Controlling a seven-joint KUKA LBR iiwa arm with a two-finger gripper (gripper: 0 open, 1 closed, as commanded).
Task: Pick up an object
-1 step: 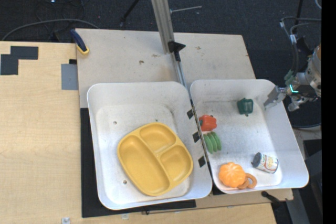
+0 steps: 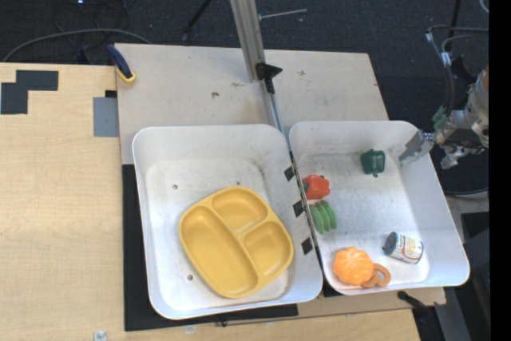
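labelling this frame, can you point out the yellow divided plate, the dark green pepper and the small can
yellow divided plate [image 2: 209,245]: camera view, on its long compartment
dark green pepper [image 2: 372,162]: camera view, on its body
small can [image 2: 404,247]: camera view, on its label

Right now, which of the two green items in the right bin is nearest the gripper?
The dark green pepper, alone near the bin's upper right, close to the gripper. The lighter green ridged item lies by the divider, below the red piece.

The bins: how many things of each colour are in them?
Yellow: 1, the divided plate
Green: 2, the dark green pepper and the light green toy
Red: 1
Orange: 1
Can: 1
Total: 6
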